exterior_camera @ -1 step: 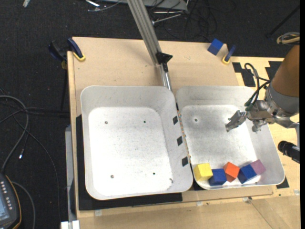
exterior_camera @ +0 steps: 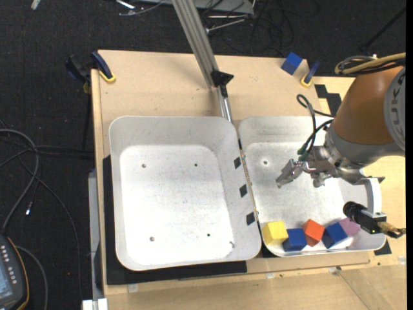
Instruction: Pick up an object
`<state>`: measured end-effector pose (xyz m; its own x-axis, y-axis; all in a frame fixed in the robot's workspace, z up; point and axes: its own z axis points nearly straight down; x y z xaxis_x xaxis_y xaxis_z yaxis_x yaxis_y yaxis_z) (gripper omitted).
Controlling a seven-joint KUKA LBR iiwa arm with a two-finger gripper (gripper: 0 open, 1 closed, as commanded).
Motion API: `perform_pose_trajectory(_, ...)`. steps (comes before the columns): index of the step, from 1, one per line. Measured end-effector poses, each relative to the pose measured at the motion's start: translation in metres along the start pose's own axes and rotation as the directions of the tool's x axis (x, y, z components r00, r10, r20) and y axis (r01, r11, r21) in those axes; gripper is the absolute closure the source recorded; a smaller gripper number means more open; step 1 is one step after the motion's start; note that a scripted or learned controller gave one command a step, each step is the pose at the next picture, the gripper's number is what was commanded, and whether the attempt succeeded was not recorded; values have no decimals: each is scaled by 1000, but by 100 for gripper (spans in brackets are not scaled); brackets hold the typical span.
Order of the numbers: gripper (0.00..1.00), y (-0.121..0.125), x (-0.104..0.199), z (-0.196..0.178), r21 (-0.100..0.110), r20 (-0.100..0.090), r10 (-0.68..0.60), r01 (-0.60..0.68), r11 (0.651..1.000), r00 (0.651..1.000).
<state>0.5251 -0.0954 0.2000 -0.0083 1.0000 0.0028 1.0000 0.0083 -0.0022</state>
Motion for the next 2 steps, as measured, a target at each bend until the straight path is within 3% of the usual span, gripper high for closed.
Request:
perform_pose_trajectory(1, 0, -35, 7, -95, -10, 4, 4, -4, 1000, 1000)
perform_pose_trajectory(2, 0, 0, 45, -79, -4, 3, 1, -1, 1000, 1000)
